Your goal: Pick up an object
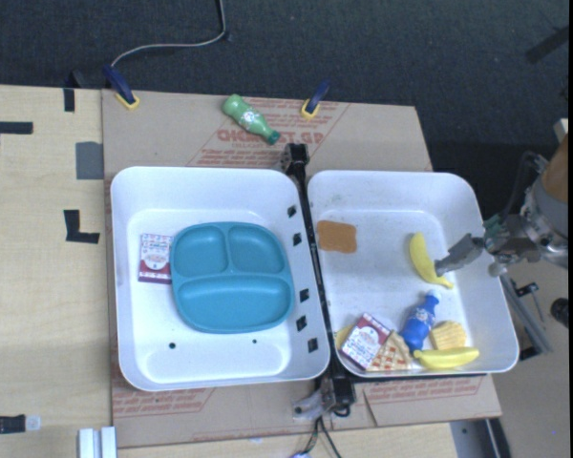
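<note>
The gripper (456,253) is seen at the right bin's (382,187) right side, its tip just beside a banana (422,257); whether it is wide, narrow or holding anything cannot be told. A second banana (449,357), a blue bottle (419,322), a small packet (365,340) and a brown patch (336,237) are also found there. A blue divided plate (233,277) is set in the left bin (134,198).

Gripper (456,252) at right bin's (458,191) right edge, just beside a banana (422,258); blue bottle (419,322), second banana (449,358) in near corner; blue tray (233,277) in left bin (134,189).
</note>
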